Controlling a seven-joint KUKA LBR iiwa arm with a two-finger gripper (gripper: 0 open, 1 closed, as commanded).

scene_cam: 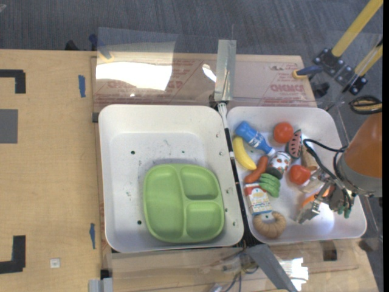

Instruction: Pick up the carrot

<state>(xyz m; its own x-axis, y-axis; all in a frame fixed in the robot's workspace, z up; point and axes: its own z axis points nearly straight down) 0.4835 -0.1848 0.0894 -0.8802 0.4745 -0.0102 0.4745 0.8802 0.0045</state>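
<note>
**A:** So, how far along is it with the carrot [258, 168]?

**B:** Not far, as I judge it. The carrot lies in the right bin [292, 110], near its middle. It is a short orange piece, slanted, with a green tuft at its lower end. A banana [244, 154] is just beside it on the left and a small white ball [280, 160] sits at its upper right.

**A:** And the gripper [309, 213]?

**B:** It is low in the same bin, at the lower right corner, well apart from the carrot. A red toy [299, 174] sits between the two. So the reach to the carrot, the grasp and the lift all look left to do.

**A:** Is it open or closed?

**B:** I cannot tell. The tip is a tangle of grey metal, black cable and glare on the white floor. There is a small orange fleck just above it, and I cannot say whether that is a toy or part of the tool.

**A:** Anything else hard to make out?

**B:** The arm [368, 154] is cut off at the right edge, so I see little more than its orange band. The left bin [158, 109] holds a green plate [182, 203], nothing to do with this job.
</note>
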